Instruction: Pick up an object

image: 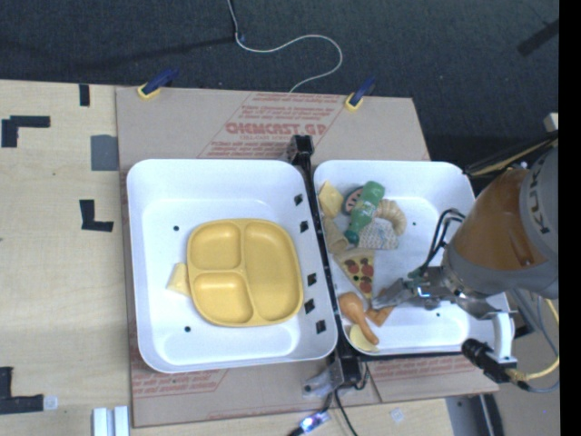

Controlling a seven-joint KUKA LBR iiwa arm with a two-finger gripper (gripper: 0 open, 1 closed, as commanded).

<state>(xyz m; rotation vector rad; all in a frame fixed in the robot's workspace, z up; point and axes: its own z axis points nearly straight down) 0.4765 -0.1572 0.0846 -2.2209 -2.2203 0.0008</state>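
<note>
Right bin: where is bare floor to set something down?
In the shallow white right bin, floor is bare along the far right side, between the pile of small toy food items and the grey arm. Its left half is crowded.

Two shallow white plastic bins stand side by side on a cardboard sheet (263, 125). The left bin (150, 243) contains a yellow divided plate (245, 272). The right bin (436, 184) contains a heap of small toys (363, 234). The grey arm's gripper (392, 292) is low beside an orange spoon-shaped piece (356, 309).
</note>
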